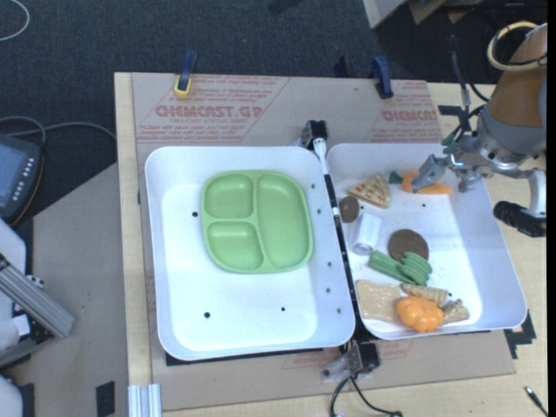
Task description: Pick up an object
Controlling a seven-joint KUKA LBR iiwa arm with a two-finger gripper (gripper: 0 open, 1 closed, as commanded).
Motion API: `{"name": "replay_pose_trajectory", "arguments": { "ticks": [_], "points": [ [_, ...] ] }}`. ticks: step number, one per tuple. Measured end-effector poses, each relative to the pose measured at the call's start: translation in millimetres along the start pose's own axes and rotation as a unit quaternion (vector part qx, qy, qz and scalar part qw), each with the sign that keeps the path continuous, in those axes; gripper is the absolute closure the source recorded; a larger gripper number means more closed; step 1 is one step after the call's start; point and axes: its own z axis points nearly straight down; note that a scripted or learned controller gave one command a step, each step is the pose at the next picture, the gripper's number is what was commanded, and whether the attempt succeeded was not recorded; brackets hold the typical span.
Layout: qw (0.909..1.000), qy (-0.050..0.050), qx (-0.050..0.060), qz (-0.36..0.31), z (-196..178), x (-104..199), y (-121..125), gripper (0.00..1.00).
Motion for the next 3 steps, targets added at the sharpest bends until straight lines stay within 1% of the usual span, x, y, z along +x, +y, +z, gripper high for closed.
{"name": "replay_pose_trajectory", "arguments": {
  "ticks": [1,2,3],
  "points": [
    [1.0,0.0,0.0,0.0,45.1,6.0,3.0,0.0],
    [1.0,0.0,-0.001,0.0,61.0,7.1,2.9,0.0],
    [1.0,-0.001,-0.003,-0.001,48.4,7.0,4.2,1.0]
  ]
}}
